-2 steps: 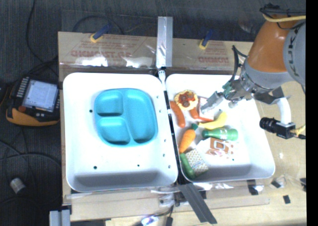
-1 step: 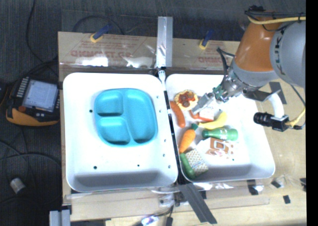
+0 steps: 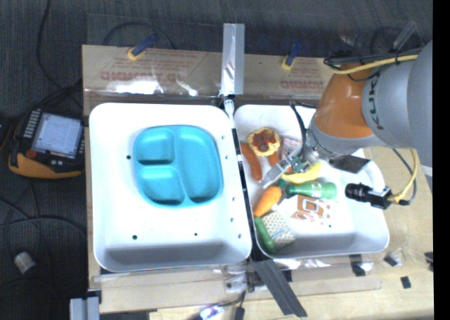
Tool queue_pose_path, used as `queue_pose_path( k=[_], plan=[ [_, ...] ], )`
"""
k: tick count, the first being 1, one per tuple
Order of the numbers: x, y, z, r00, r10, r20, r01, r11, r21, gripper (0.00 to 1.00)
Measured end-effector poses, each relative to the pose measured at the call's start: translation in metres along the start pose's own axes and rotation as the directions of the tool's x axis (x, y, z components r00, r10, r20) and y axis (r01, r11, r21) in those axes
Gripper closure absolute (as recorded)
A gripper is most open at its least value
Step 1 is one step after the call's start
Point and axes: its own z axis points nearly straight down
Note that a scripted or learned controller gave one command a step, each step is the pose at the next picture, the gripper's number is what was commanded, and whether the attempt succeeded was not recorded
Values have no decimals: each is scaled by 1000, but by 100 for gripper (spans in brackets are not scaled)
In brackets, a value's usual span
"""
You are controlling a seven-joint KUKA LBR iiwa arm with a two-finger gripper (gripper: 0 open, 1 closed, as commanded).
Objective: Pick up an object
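Arm over right bin, gripper [image 3: 290,164] down among the toy food; jaw state cannot be told.

Left bin [image 3: 112,241] holds a blue divided plate [image 3: 177,164], lying flat near its middle; right bin [image 3: 365,231] holds the clutter: small pizza slice [image 3: 264,141] at upper left, orange carrot-like piece [image 3: 253,160] just beside it, banana [image 3: 304,174] touching the gripper tip, green bottle [image 3: 313,190] just below that, another orange piece [image 3: 267,200] lower left, green wrapped item [image 3: 273,231] at the bottom edge; nothing visibly lifted; grey arm [image 3: 394,100] with orange band enters from the right.

slanted overhead view of both bins [image 3: 98,171]
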Motion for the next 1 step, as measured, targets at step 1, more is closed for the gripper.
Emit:
queue_pose_path(
  k=[1],
  plan=[
    [-43, 58, 10, 982, 187, 0, -187, 982, 3, 0]
  ],
)
